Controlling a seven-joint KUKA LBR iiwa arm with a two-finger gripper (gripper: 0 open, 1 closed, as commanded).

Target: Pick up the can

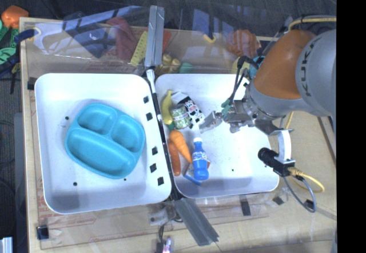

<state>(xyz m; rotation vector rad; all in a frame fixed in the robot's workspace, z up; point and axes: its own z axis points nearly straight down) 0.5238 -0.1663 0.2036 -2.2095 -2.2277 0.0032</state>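
Note:
The can (180,116), small with a green and white label, lies in the right bin (251,174) near its left wall. It is wedged between a yellow banana (166,106) and a black-and-white patterned object (194,110). My gripper (208,122) hangs low over the right bin, just right of the can and the patterned object, pointing left toward them. Nothing shows held in it. The grey arm with its orange band (280,71) reaches in from the right.
An orange carrot (179,146) and a blue bottle with a white cap (199,161) lie in front of the can. A blue divided plate (106,140) fills the middle of the left bin (51,189). Clutter sits behind the bins.

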